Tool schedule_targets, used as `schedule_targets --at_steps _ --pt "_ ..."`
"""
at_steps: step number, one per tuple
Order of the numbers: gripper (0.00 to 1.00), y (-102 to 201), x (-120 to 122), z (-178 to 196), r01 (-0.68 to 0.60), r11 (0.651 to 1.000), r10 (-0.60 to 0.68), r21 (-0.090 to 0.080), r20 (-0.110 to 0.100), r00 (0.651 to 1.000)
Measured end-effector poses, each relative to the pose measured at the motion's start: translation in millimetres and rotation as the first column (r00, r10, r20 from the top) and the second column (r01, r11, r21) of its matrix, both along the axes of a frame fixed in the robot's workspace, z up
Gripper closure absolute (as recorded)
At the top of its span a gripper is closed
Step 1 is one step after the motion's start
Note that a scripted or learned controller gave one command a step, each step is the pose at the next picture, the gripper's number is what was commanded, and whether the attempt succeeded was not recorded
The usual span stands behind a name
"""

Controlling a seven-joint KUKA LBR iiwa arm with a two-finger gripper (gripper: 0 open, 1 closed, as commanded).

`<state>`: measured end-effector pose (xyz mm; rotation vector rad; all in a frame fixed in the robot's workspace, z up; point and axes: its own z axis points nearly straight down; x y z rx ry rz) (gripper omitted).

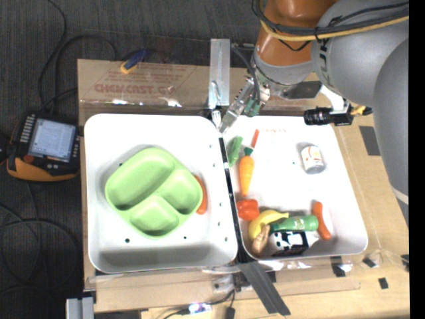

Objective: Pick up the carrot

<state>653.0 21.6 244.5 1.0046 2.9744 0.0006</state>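
Note:
The carrot [246, 170] is orange with a small green top and lies roughly upright near the left wall of the right bin [345, 178]. My gripper [240, 110] hangs over the bin's far left corner, above and a little beyond the carrot, not touching it. Its fingers stand open with nothing between them.
A green pod [234, 149] and a thin red piece [254, 138] lie beside the carrot's top. The near end of the right bin holds a red pepper [248, 209], a banana [265, 219], a green bottle [295, 224] and an orange piece [322, 219]. A small can [312, 158] lies to the right. The left bin holds a green divided plate [154, 190].

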Motion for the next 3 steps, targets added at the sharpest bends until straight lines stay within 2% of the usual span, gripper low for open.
schedule_targets --at_steps 1,3 --pt "1.0 30.1 -53.3 -61.2 -0.401 0.916 0.401 0.002 -0.001 0.916" --pt "1.0 34.2 -52.1 -42.5 -0.402 0.916 0.402 0.008 0.006 0.916"
